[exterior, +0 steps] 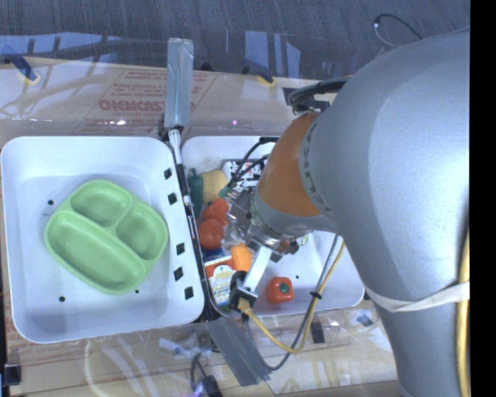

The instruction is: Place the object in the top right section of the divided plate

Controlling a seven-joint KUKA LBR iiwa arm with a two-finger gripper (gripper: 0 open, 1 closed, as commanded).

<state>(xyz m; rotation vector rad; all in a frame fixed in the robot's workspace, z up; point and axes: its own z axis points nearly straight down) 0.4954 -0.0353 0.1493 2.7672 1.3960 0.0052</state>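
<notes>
**Listener:** Pale bench (355, 362), seen from above at a slant. What sits on it?

**Arm:** Two shallow white bins, side by side. The left bin (16, 222) holds a green divided plate (83, 259), lying flat near the middle, with one long section and two smaller ones. The right bin (335, 281) holds toy food, and my grey arm (397, 164) reaches over it from the right.

**Listener:** Which section do you want?

**Arm:** The top right section (142, 231), the small one nearest the wall between the bins. No food lies in it.

**Listener:** Where is the object, then?

**Arm:** In the right bin, not yet carried across. The pieces crowd against that bin's left wall: a yellow piece (215, 180), a dark green piece (197, 190), a red-orange round piece (212, 231), an orange piece (241, 257), a printed packet (221, 284) and a red pepper-like piece (279, 289). Which one is meant, I cannot tell.

**Listener:** And your gripper?

**Arm:** My gripper (246, 226) hangs low over that crowd, beneath my orange band (285, 180). My wrist hides it, so I cannot tell whether it is open, closed or holding anything. I judge I am down here to pick, since a piece must rise over the dividing wall before the plate can receive it.
</notes>
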